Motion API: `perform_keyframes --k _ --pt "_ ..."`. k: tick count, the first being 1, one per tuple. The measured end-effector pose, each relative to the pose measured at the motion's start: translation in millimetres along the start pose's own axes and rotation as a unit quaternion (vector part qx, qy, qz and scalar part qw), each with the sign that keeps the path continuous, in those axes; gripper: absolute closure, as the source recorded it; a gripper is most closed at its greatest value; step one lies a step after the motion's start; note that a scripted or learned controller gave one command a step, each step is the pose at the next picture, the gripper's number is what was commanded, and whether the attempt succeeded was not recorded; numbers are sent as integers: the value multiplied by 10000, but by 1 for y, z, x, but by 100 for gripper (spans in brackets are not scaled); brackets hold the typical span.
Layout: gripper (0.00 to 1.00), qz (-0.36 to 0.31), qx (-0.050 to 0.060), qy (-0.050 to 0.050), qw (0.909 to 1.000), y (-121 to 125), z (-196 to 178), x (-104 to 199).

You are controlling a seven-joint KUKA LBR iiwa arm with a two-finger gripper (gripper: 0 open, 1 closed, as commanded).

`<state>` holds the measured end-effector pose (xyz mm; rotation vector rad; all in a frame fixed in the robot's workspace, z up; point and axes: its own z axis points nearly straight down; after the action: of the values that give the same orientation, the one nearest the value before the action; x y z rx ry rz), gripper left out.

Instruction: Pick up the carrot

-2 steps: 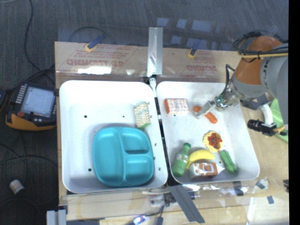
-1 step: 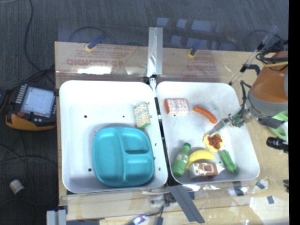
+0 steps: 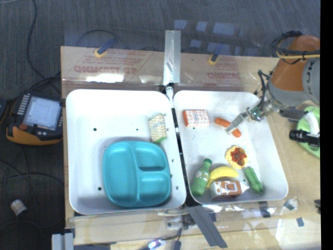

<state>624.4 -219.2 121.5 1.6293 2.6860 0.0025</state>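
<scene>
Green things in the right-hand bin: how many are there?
2. A green bottle lies at the near left beside the banana; a green cucumber-like piece lies near right. Others may hide beneath the pile.

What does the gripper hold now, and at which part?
It cannot be told. The gripper is down at the carrot, between its two visible orange ends, but a real hold is unclear.

Dark grey carpet floor (image 3: 104, 9) w/ loose cables (image 3: 31, 4).
</scene>
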Motion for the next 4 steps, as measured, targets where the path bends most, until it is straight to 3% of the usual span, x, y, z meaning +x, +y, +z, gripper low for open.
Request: perform_keyframes --k 1,2,3,4 --pt "0 -180 -6 -9 9998 36 -22 -23" --pt "0 -621 15 -21 9981 27 0 -17" --pt "0 -948 -26 -48 9955 -5 32 -1" --pt "0 -1195 -12 -10 9928 35 -36 -21"
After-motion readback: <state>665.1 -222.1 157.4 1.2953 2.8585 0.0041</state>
